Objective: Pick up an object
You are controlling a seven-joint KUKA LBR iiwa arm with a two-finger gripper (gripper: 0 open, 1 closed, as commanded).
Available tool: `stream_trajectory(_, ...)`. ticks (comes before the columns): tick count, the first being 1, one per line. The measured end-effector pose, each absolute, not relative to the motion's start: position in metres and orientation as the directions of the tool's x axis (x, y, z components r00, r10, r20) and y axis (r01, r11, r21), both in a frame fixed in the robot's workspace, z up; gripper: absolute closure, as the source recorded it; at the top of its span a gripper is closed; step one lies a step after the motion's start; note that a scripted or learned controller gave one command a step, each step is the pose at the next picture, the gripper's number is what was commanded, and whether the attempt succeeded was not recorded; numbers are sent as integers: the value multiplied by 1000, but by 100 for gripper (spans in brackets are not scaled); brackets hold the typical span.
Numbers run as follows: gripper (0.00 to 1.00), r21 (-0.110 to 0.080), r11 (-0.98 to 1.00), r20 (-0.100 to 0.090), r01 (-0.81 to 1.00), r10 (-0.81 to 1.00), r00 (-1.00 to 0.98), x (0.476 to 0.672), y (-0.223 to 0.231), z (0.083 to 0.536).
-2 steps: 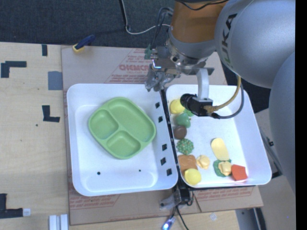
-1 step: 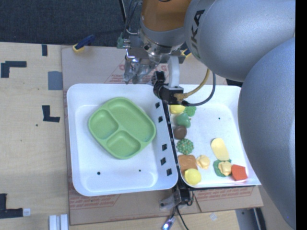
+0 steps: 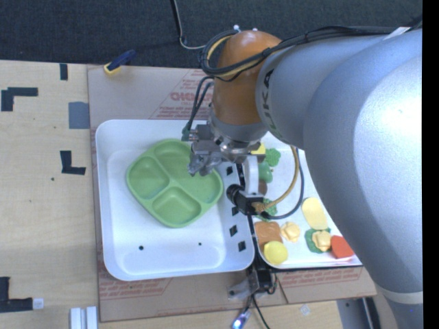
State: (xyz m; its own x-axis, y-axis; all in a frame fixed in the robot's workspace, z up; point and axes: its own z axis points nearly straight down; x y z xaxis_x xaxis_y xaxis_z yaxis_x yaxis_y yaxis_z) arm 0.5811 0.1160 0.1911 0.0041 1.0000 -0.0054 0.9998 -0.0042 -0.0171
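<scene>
A green divided plate (image 3: pixel 171 184) lies in the left white bin (image 3: pixel 110 204). My gripper (image 3: pixel 204 162) hangs over the plate's right rim, close to the wall between the two bins. The orange wrist band (image 3: pixel 236 81) sits right above it and hides much of the hand. The right bin (image 3: pixel 312 264) holds several toy foods: a green leafy piece (image 3: pixel 272 158), a yellow oval (image 3: pixel 314 212), a brown piece (image 3: pixel 267 232), a yellow ball (image 3: pixel 276 253) and an orange-red piece (image 3: pixel 341 247).
My grey arm covers the upper right of the view and part of the right bin. Both bins rest on a cardboard sheet (image 3: pixel 137 94). A small blue and yellow item (image 3: pixel 120 60) lies at the cardboard's far left corner. Cables hang near the bins' front edge.
</scene>
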Motion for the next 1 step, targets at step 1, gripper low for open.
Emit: stream_trajectory(1,100,3,5,3,1000,1000,-5,547,140,285)
